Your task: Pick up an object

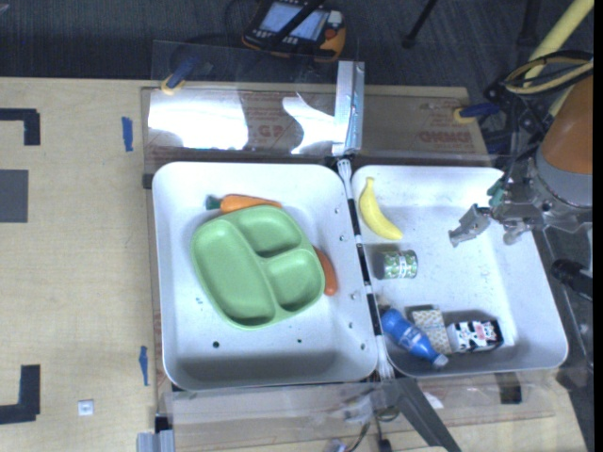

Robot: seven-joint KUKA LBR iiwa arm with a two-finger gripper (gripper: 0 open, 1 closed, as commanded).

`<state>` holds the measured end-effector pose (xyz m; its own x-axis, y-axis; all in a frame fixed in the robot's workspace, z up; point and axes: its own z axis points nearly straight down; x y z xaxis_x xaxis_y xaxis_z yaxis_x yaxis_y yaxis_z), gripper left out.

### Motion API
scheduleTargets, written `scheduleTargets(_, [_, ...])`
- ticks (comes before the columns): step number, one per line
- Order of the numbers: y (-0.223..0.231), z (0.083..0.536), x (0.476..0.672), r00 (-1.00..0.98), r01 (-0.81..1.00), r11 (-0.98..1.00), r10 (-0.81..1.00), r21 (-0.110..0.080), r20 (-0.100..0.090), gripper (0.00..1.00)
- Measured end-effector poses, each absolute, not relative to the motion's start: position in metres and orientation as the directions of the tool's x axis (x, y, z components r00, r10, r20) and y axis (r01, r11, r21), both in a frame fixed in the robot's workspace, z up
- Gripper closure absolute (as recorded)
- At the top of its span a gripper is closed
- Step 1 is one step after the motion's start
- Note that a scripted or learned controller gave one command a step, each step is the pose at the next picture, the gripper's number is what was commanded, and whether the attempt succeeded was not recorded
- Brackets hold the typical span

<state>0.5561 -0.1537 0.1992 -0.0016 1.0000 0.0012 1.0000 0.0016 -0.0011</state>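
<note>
My gripper [490, 231] hangs over the right side of the right bin [528, 295], its two fingers spread open with nothing between them. Left of it, against the bin's left wall, lies a yellow banana [377, 213]. Below the banana a small green-labelled can [399, 265] lies on its side. Along the bin's front edge are a blue bottle [410, 336], a checkered packet [430, 322] and a black-and-white carton [474, 334]. All of these lie apart from the gripper.
The left bin [179, 281] holds a green divided plate [256, 265], with an orange carrot [247, 201] behind it and another orange piece [328, 273] at its right edge. A metal divider [349, 111] and a clear sheet stand behind the bins.
</note>
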Motion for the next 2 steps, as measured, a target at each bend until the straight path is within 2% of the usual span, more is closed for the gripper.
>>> scheduleTargets(1, [-0.154,0.194,0.535,-0.057,0.998,0.057,0.998,-0.001,0.001,0.0])
scheduleTargets(2, [-0.104,0.137,0.575,-0.184,0.983,0.184,0.983,0.0,0.001,0.0])
